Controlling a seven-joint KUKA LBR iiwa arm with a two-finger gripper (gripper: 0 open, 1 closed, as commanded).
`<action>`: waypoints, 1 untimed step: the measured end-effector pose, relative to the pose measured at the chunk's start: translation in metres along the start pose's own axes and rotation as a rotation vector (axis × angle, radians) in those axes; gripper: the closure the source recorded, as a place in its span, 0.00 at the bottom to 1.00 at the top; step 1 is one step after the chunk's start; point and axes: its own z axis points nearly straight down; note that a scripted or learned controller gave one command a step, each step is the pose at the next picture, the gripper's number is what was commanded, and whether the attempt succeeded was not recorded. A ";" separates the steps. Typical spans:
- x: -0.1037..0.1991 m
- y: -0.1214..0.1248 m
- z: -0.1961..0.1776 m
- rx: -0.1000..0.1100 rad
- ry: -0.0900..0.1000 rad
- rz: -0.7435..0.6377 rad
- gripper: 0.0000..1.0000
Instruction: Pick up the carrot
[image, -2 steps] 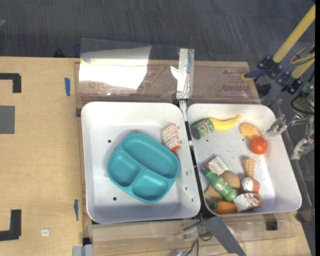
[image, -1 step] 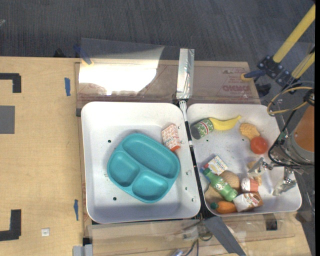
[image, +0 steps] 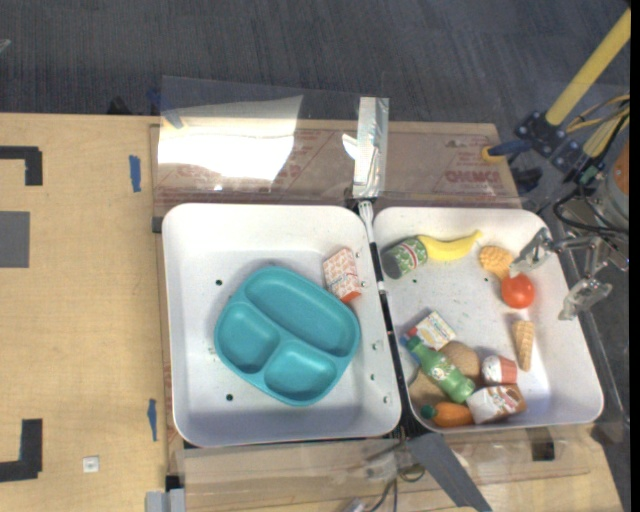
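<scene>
**Carrot waits in the near corner, claw hangs at the far right rim**

Two white bins side by side on the worktop (image: 80, 300), and all the clutter is in the right bin (image: 590, 400). The carrot (image: 452, 414) lies at that bin's near edge, orange, on its side, tucked in a tight pile. A green bottle (image: 440, 368) slants just above it, a brownish potato-like piece (image: 462, 357) sits beside the bottle, and a small red-and-white can (image: 495, 401) lies just to the carrot's right, close enough that I can't say whether they touch.

Up at the far end there's a banana (image: 450, 245) beside a dark green can (image: 403, 256). A red tomato (image: 517, 291) sits near the right wall, with an ice-cream cone (image: 524, 343) below it.

The claw (image: 560, 270) is over the bin's upper right rim, well apart from the carrot. Its metal fingers stand spread, with nothing between them.

Over in the left bin (image: 190, 240), a teal divided plate (image: 287, 333) lies tilted in the middle, and a small red-and-white carton (image: 342, 272) rests by the dividing wall.
</scene>
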 end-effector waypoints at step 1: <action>-0.026 -0.036 0.120 0.000 -0.001 0.010 0.00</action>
